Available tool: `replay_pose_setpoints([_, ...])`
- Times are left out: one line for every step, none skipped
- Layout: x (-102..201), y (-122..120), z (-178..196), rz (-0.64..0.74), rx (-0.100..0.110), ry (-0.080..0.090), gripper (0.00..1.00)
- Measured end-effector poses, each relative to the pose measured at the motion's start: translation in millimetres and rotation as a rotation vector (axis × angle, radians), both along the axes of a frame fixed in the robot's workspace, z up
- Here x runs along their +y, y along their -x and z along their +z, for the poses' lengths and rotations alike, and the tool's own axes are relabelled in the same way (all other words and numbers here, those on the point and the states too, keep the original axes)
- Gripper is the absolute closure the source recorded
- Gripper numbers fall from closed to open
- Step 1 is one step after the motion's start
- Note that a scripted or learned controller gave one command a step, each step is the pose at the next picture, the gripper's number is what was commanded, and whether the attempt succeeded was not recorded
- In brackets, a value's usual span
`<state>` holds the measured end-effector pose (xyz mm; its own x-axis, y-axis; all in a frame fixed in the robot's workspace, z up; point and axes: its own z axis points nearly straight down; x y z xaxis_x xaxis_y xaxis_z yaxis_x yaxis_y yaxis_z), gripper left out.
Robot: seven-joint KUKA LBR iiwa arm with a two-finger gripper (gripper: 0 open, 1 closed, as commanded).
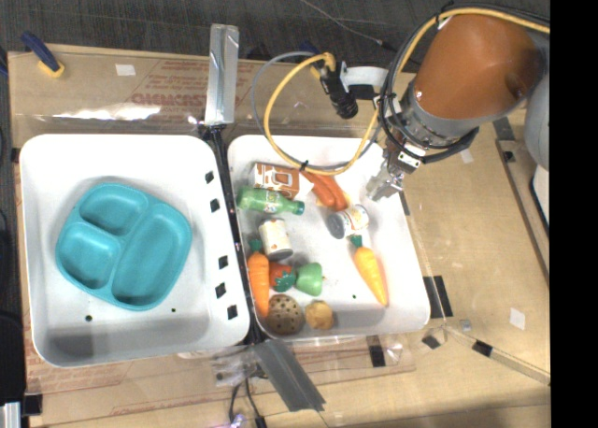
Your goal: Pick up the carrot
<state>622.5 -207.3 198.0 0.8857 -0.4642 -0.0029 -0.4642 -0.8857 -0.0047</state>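
Observation:
A carrot (370, 269) with a green top lies at a slant near the right wall of the right bin (411, 258). A second, deeper orange carrot (258, 278) lies by that bin's left wall. A third orange vegetable (327, 190) rests at the back of the bin. My gripper (384, 184) hangs over the bin's back right part, above and a little right of the first carrot, close to a small tin (352, 221). Nothing is seen held in it.
The right bin also holds a juice carton (274, 177), a green bottle (269, 201), a small can (276, 237), a green pepper (307, 278), a brown ball (285, 315) and a potato (320, 314). A teal divided plate (123, 244) lies in the left bin (47, 164). A yellow cable (280, 80) loops behind.

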Motion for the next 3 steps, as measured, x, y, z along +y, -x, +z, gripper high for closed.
replay_pose_setpoints([-1.2, -35.6, 68.1, 0.045, -0.007, 0.004, 1.00])
replay_pose_setpoints([0.6, -34.7, 59.5, 0.290, -0.008, 0.003, 1.00])
replay_pose_setpoints([-0.4, -34.4, 3.8, 0.289, -0.001, -0.001, 1.00])
